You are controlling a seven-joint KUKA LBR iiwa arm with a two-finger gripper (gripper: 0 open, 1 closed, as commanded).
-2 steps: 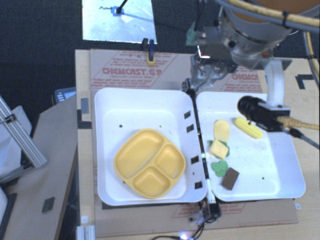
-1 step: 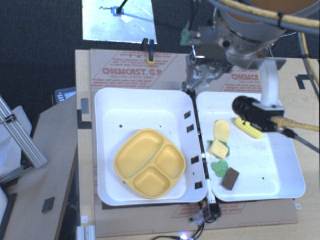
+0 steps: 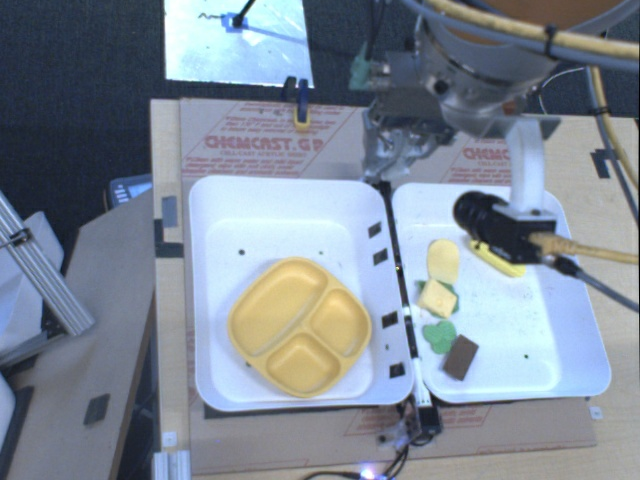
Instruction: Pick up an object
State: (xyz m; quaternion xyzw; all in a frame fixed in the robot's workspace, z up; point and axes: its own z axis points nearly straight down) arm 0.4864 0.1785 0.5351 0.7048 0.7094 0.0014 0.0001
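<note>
Below the gripper [image 3: 392, 158] in the camera view, well apart from it, toward the near rim of the right-hand bin [image 3: 575, 368]: loose cluster of four small pieces.

- Pale yellow oval piece [image 3: 443, 260], closest of the four to the gripper. Smooth and rounded, probably light, hard plastic; likely slippery, apt to squirt out of a pinch.
- Yellow square block [image 3: 436, 298], just beyond the oval, touching or nearly so. Flat sides, stiff-looking, light. Best candidate: pinch across two opposite flat faces.
- Green piece [image 3: 438, 335], next along, lobed outline, low and flat. Hard to get under; poor choice.
- Brown block [image 3: 460, 357], farthest from the gripper, tilted against the green one. Rigid, light by the look of it; graspable across the short width.

Farther off to the other side of the gripper, in the left-hand bin [image 3: 215, 268]: yellow divided tray [image 3: 300, 325]. Wide, shallow, stiff, thin-rimmed; too broad for a straddle, only a rim pinch possible, likely to tip.

Gripper itself poised above the far end of the divider between the bins, over the bench [image 3: 600, 138] edge. Spread or pressed together: cannot tell, mechanism dark and blurred. Nothing visibly carried.

Judgement: none fragile; crowding the main hazard, neighbours easily nudged.
</note>
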